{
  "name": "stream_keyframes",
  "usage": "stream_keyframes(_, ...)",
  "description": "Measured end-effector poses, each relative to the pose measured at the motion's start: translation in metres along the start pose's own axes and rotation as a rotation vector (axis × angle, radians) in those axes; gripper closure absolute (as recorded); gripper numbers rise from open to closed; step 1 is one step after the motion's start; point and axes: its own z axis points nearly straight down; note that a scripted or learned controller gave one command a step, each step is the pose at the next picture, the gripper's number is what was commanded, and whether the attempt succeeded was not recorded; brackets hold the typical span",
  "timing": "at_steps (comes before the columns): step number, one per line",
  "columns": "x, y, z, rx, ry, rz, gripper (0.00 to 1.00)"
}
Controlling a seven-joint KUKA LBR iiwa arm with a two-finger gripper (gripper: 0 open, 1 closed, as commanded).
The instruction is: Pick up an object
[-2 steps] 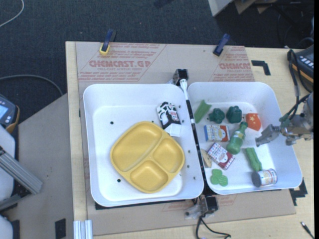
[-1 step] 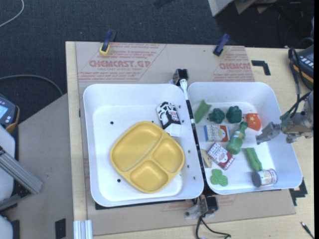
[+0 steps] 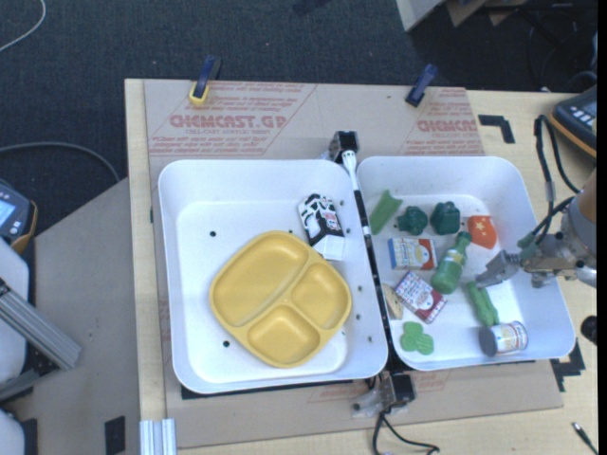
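My gripper (image 3: 505, 259) reaches in from the right over the right side of the right bin (image 3: 503, 173). It is open with nothing between its fingers. Just left of it stands a green bottle (image 3: 450, 265), and a green stick-shaped piece (image 3: 482, 304) lies below it. A small jar (image 3: 504, 337) rests near the bin's front right corner. Further left lie a small carton (image 3: 412, 252), a red packet (image 3: 417, 295), a flat green piece (image 3: 415, 338), two dark green pieces (image 3: 412, 220) (image 3: 445, 217), a light green strip (image 3: 383, 210) and an orange-red piece (image 3: 482, 229).
The left bin (image 3: 180, 254) holds a yellow divided plate (image 3: 280, 297) and a black-and-white toy (image 3: 321, 216) near the shared wall. Both bins sit on a brown board (image 3: 237, 121) with clamps at its back edge.
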Motion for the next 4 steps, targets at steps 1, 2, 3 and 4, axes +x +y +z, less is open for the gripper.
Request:
stream_keyframes(1, -0.001, -0.002, 0.043, 0.001, 0.000, 0.000, 0.00)
stream_keyframes(2, 0.002, -0.008, 0.088, 0.000, 0.000, -0.001, 0.00)
stream_keyframes(3, 0.003, -0.009, 0.105, -0.001, 0.000, -0.001, 0.00)
stream_keyframes(4, 0.003, -0.008, 0.094, -0.005, -0.002, 0.001, 1.00)
